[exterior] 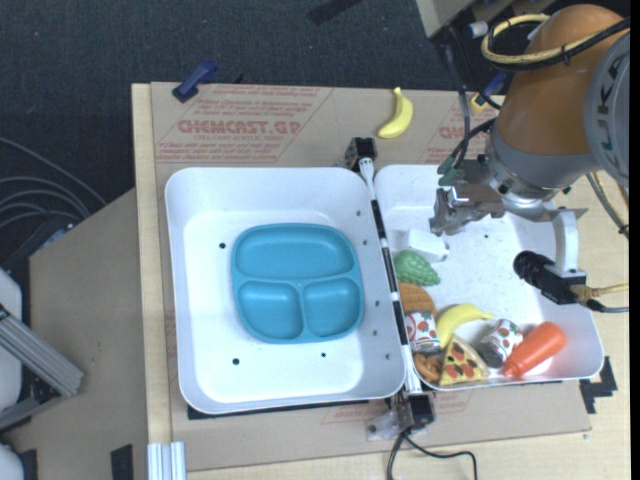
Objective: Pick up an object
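My gripper [447,218] hangs over the upper left part of the right bin [565,268], below the grey and orange arm. It sits just above and to the right of a green leafy toy [415,266], apart from it. Lower in that bin lie a brown bun-like item [416,298], a yellow banana [462,317], a pizza slice [461,364], a small red and white item [423,330], a silvery can-like object [497,341] and an orange carrot [536,349]. I see nothing clearly held by the gripper.
The left bin [200,268] holds a blue divided plate [296,280]. A second yellow banana [397,116] lies on the bench behind the bins. A black fitting [545,273] juts from the arm over the right bin.
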Controlling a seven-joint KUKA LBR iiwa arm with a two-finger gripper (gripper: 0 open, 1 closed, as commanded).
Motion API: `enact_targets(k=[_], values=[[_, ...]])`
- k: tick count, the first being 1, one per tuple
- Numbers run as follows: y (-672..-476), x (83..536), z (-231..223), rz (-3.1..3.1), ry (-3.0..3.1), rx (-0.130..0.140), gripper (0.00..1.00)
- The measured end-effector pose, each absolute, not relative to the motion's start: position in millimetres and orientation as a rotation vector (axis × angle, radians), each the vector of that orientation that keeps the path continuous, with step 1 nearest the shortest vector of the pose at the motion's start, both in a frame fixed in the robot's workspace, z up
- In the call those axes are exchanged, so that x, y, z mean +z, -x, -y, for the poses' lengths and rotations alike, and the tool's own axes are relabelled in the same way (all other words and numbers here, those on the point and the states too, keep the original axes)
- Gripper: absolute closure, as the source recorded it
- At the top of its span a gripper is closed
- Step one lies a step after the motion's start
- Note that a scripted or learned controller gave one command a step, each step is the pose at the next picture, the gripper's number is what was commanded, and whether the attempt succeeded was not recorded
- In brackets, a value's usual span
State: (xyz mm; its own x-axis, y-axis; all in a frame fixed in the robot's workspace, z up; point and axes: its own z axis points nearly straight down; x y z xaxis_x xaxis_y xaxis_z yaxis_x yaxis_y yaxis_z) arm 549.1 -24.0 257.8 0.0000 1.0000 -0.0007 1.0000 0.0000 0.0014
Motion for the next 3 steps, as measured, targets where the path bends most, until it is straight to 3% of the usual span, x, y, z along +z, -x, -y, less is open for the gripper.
enact_targets(k=[1, 3], values=[[-563.1, 260.5, 24.7, -2.221, -2.219, 0.001, 1.00], [-483.3, 257.7, 7.0, -2.222, -2.225, -0.003, 1.00]])
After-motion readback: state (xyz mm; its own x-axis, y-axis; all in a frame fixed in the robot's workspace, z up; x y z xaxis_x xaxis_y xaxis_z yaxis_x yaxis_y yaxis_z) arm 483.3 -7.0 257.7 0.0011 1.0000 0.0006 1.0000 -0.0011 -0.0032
